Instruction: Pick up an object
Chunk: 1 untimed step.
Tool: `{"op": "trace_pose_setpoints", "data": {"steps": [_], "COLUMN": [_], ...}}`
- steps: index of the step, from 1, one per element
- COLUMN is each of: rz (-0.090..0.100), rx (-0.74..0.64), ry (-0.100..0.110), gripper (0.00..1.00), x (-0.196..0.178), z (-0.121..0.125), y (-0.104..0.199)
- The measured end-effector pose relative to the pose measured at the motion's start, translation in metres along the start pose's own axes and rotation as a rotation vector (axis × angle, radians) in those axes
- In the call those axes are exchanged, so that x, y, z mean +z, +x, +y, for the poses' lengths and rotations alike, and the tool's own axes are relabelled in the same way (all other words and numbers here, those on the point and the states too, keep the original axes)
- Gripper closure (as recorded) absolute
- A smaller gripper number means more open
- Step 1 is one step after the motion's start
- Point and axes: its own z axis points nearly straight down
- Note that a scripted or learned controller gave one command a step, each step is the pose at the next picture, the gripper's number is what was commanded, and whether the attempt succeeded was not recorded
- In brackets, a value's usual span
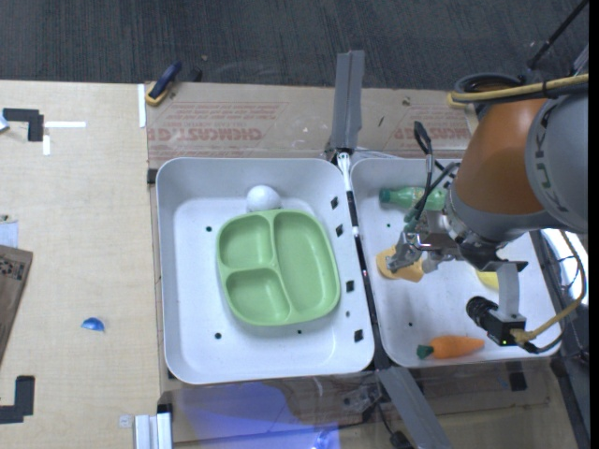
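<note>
A grey robot arm with an orange band reaches in from the right and sets its two-finger gripper (pixel 409 255) low over the left part of the right-hand shallow white bin (pixel 404 344), its fingers closed around a small yellow wedge-shaped object (pixel 400 267) by the bin's left wall. An orange toy carrot (pixel 452 347) lies near the bin's near edge and a green plastic bottle (pixel 408 195) toward its far edge. The left-hand white bin (pixel 182 279) holds a pale green three-compartment plate (pixel 277 267) with a small white ball (pixel 263 196) just beyond it.
</note>
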Motion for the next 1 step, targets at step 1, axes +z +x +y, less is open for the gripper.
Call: {"op": "trace_pose_setpoints", "data": {"steps": [1], "rz": [-0.002], "rx": [0.152], "ry": [0.001], "gripper": [1.00], "x": [-0.0161], "z": [0.0556], "y": [0.0237]}}
